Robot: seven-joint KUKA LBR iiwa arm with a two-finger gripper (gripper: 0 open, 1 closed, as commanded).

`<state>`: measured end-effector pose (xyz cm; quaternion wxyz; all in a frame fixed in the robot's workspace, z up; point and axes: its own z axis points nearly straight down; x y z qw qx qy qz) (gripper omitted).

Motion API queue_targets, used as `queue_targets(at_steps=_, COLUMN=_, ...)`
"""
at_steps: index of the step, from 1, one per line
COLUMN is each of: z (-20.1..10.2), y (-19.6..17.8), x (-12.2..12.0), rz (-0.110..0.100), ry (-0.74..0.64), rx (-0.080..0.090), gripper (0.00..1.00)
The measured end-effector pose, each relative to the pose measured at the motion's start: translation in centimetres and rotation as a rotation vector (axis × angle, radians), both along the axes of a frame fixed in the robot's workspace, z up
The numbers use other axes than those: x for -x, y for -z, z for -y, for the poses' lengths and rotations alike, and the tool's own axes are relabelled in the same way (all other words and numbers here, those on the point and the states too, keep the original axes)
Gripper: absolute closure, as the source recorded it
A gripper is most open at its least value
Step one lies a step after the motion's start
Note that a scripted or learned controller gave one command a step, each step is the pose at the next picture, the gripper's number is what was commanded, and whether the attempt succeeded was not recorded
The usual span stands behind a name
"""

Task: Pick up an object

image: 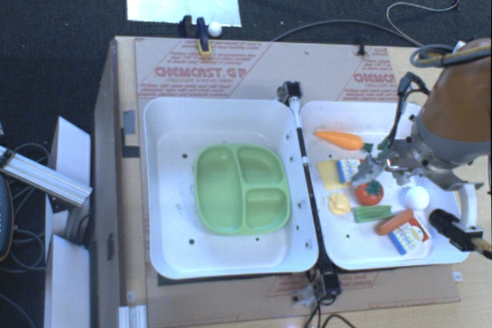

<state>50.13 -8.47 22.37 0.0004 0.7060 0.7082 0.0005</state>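
Observation:
My gripper (370, 170) hangs low in the right bin (330, 246), reaching in from the right. It sits just above a red tomato (369, 193) and beside a blue-and-white packet (347, 169). An orange carrot (339, 139) lies toward the bin's back. A yellow cheese block (329, 174) and a small yellow piece (339, 203) lie to the left. In front are a green stick (371, 213), a reddish sausage (394, 221), a white egg (417, 198) and a small blue-and-red carton (407, 236).
The left bin (165, 165) holds a green divided plate (241, 188). A black divider rail (306, 173) runs between the bins. The arm's grey and orange body (457, 119) overhangs the right bin's right side. A cable (400, 115) loops near the wrist.

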Motion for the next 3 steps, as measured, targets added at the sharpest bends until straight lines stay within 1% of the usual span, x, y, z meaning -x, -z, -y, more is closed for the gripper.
queue_targets(at_steps=1, z=4.0, y=9.1, x=-2.1, rz=-0.002, ry=0.002, rx=0.000, gripper=0.00)
queue_targets(at_steps=2, z=2.5, y=14.0, x=-11.6, rz=-0.001, ry=-0.001, rx=0.000, gripper=0.00)
queue_targets(at_steps=3, z=2.5, y=12.8, x=-11.8, rz=0.004, ry=-0.001, rx=0.001, gripper=1.00)
